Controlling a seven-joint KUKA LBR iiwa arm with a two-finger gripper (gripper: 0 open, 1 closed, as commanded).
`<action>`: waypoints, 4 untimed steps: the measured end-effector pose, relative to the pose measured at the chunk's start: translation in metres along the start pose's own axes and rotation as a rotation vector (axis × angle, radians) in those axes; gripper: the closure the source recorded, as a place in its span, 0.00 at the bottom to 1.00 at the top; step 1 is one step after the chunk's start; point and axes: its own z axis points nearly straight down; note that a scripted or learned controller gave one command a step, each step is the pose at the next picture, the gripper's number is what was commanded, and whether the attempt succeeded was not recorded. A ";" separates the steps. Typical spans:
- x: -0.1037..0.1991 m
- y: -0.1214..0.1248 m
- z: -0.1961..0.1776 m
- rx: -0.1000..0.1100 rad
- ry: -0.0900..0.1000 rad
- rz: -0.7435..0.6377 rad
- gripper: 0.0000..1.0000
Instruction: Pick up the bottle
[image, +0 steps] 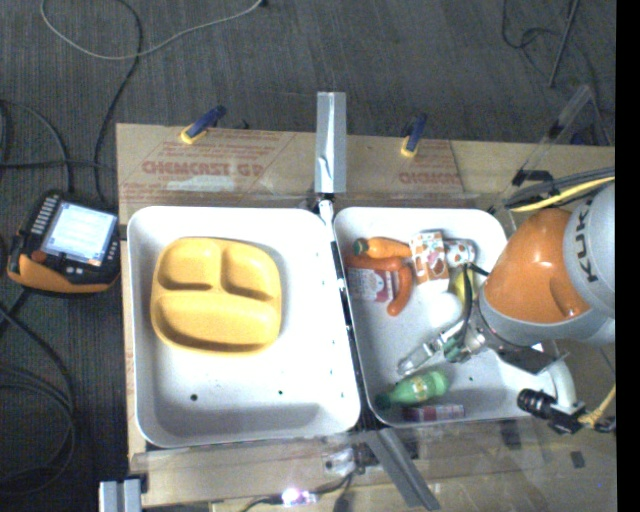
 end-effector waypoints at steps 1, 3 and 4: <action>-0.001 0.002 -0.010 -0.005 -0.005 0.001 1.00; -0.038 -0.009 -0.003 -0.011 -0.010 -0.098 1.00; -0.037 -0.011 -0.001 -0.006 -0.005 -0.098 0.00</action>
